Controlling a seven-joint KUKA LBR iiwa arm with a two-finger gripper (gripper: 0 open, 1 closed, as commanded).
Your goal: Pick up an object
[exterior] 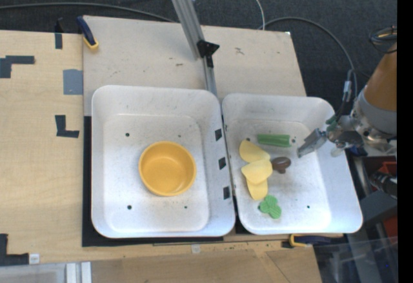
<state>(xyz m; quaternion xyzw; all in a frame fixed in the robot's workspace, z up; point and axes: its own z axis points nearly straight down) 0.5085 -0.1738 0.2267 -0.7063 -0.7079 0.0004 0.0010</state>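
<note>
The desk (39, 146) is carrying two white bins side by side. The left bin (110, 107) is holding a yellow bowl (167, 168) near its middle. The right bin (322, 211) is holding a yellow object (255, 165) at its centre, a green bar (273, 140) beyond it, a green piece (270, 207) at the near side and a small brown object (281, 163) just right of the yellow one. The pincer (312, 143) is hovering over the right bin's right side, apart from every object; whether it is parted is impossible to tell.

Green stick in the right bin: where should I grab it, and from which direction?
Take the green stick at its middle, coming from above, fingers closing across its short width. It lies flat, running left-right, apart from the yellow pieces, so both long sides look free.
</note>
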